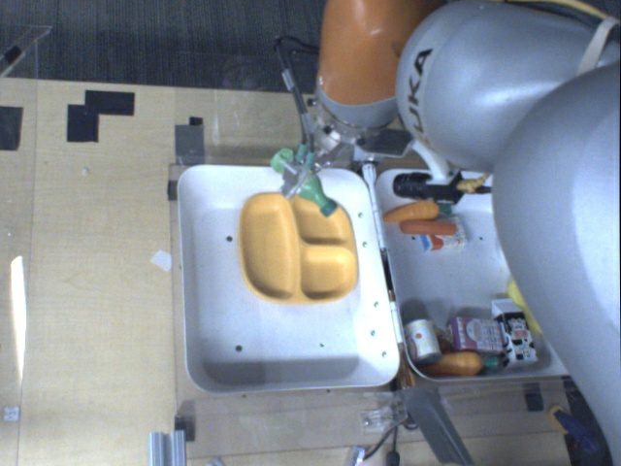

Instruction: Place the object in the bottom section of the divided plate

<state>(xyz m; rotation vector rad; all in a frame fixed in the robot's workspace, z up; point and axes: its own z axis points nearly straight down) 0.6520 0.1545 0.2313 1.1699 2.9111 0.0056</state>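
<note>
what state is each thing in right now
gripper: over the plate's top edge, a green object at its tip
green object: on the plate's top rim
divided plate: upright in left bin, sections bare
carrot: lying flat in right bin

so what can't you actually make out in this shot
- Hand, camera view: small and blurred against the green object at the divided plate's top edge, so a grasp can't be confirmed.
- Green object: partly covered by the hand, its shape unclear.
- Right bin: its right side is hidden behind the grey arm.
- Packages at the right bin's lower end: labels too small to read.
</note>
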